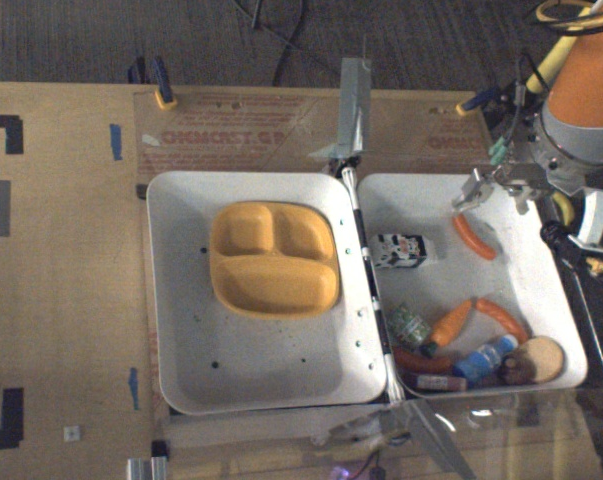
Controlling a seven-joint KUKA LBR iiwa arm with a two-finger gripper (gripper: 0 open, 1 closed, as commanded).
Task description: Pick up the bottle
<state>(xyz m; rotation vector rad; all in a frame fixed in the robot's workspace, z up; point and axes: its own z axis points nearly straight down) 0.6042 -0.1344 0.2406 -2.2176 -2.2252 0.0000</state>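
claw (pixel 473 194) perhaps open, over right bin's (pixel 431 193) far side, bottle (pixel 484 357) well apart

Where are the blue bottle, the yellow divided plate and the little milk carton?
blue bottle (pixel 484 358): camera view, middle of its body.
yellow divided plate (pixel 275 259): camera view, ridge between its compartments.
milk carton (pixel 399 250): camera view, its printed side.

Bottle (pixel 484 357) glossy blue, probably plastic; bins (pixel 181 268) smooth.
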